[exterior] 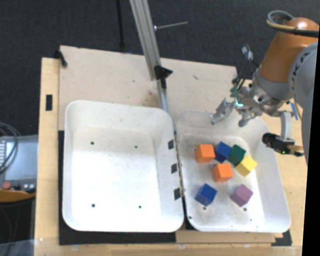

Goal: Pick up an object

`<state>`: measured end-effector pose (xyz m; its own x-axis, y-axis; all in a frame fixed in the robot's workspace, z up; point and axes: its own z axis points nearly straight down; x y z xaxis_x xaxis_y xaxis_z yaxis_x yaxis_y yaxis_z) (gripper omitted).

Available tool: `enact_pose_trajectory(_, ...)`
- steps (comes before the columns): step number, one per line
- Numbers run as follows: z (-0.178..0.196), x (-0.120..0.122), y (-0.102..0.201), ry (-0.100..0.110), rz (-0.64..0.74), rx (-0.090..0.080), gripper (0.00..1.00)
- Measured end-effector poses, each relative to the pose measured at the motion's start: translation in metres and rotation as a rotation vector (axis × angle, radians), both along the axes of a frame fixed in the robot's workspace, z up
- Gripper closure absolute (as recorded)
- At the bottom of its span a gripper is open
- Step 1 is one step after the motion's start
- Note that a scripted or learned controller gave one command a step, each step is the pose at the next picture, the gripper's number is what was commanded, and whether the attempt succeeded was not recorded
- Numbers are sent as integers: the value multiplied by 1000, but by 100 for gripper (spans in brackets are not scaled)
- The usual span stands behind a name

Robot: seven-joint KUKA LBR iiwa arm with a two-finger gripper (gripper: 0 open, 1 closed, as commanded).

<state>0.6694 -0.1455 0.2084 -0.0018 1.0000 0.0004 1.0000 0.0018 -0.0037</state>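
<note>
Gripper (231, 117) spread, nothing held, above right bin (269, 216) at 12 o'clock; tan bench (109, 76), dark floor (37, 10); seven blocks (222, 172) inside.

- white bins (118, 165): plastic-looking, smooth, lightly speckled
- bench top (98, 70): pale wood, matt
- cubes (221, 171): matt, painted look
- slanted rail (145, 29): bare metal
- arm band (282, 51): glossy orange
- floor (48, 11): dark, rough carpet look
</note>
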Motion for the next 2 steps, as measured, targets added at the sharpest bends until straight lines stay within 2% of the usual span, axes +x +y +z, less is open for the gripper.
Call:
enact_pose_trajectory(1, 3, 1, -1, -4, 2, -3, 0)
enact_pose_trajectory(2, -39, 5, -4, -1, 2, -2, 0)
